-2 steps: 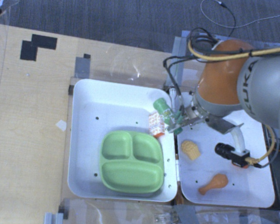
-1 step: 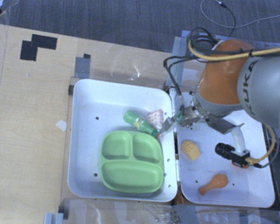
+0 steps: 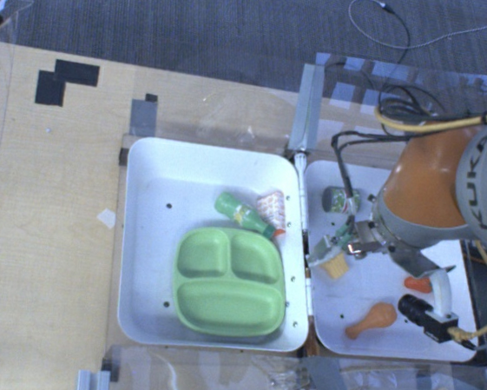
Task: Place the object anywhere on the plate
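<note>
A green three-compartment plate (image 3: 230, 282) lies in the left white bin (image 3: 146, 249), toward its front. In the right bin (image 3: 325, 321), my gripper (image 3: 344, 242) reaches down near the left wall. It is directly above a pale yellow wedge-shaped piece (image 3: 334, 266), and a bit of green shows at its tip. Whether it touches the wedge is hidden by the wrist. A tan drumstick-shaped toy (image 3: 371, 320) lies in front of the gripper, to its right.
A green bottle (image 3: 244, 214) and a pink-and-white item (image 3: 271, 206) lie just behind the plate. In the right bin, a small green can (image 3: 337, 199) stands at the back and an orange piece (image 3: 418, 284) sits under the arm. The divider (image 3: 302, 240) separates the two bins.
</note>
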Robot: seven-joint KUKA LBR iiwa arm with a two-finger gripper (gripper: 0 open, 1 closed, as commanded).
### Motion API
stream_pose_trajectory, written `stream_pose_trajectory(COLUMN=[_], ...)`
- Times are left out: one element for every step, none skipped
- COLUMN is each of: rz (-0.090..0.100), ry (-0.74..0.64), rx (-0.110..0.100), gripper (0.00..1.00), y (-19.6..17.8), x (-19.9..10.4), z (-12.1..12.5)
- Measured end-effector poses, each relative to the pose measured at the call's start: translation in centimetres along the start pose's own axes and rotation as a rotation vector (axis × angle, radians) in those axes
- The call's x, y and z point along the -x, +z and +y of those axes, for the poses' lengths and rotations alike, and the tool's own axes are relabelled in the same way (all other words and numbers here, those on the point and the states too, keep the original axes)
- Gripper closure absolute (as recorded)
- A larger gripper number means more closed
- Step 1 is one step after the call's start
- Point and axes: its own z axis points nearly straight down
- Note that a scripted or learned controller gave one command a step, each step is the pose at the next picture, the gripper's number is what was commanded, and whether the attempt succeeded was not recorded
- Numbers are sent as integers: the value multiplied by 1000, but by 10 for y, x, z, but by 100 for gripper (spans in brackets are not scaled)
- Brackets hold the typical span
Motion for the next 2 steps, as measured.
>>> stream_pose_trajectory(rz=[0,2], ry=[-2,-297], rx=[4,-2], gripper=[100,100], y=[-11,-1], x=[0,-81], z=[2,-9])
